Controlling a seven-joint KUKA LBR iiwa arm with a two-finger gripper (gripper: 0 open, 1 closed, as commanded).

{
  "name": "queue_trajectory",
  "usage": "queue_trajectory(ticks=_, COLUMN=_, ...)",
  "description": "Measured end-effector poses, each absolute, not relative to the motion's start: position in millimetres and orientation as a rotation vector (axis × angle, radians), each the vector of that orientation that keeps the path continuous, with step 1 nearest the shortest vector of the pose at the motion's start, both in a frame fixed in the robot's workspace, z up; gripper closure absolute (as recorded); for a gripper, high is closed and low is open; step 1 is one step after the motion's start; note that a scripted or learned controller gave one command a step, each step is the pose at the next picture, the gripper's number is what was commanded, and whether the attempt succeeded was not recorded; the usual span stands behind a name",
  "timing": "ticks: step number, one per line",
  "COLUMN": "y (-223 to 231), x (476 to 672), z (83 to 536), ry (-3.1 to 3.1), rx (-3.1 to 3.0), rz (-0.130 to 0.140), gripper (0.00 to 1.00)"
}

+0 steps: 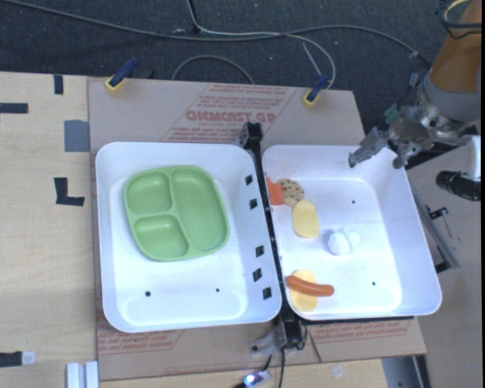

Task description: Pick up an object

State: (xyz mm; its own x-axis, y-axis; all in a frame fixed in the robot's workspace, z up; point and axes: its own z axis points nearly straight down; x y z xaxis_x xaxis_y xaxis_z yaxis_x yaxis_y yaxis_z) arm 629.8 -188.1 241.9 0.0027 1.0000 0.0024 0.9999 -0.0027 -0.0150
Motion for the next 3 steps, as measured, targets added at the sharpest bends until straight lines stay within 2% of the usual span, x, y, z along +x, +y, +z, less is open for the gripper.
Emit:
queue_trajectory(ticks=1, y=-187.4, x=632.2, z=250.9, ry=-2.222, rx=-2.220, rz=0.002, gripper=0.00)
queue_trajectory(ticks=3, y=-190.1, x=613.9, z=143.2, ry=-2.221, rx=-2.218, rz=0.006, gripper=0.00)
